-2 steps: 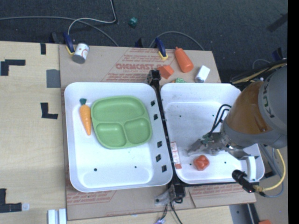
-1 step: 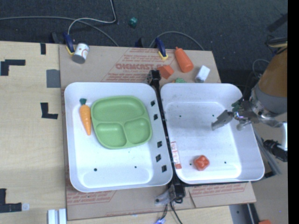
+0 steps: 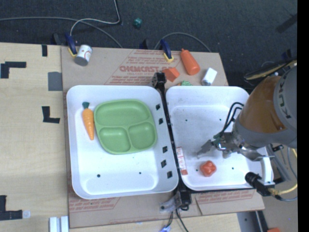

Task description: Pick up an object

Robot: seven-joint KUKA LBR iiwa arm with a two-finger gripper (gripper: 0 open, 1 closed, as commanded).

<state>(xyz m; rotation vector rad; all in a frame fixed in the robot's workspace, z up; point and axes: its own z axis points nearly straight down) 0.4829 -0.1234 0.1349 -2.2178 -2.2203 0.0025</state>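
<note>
A small red object [image 3: 208, 168] lies near the front of the right bin [image 3: 193, 98]. My gripper [image 3: 214, 149] hangs just above and behind it, low over the bin floor, open with nothing between its fingers. One grey finger [image 3: 202, 152] points left toward the bin's middle. In the left bin [image 3: 77, 129] a green divided plate [image 3: 126, 126] lies flat, with an orange toy carrot [image 3: 88, 121] beside its left edge.
The arm's orange band [image 3: 263, 110] covers the right bin's right side. Behind the bins on the cardboard lie an orange cylinder [image 3: 189, 62], an orange block [image 3: 172, 73], a white cube [image 3: 209, 76] and a small can [image 3: 83, 54]. A black divider [image 3: 166, 129] separates the bins.
</note>
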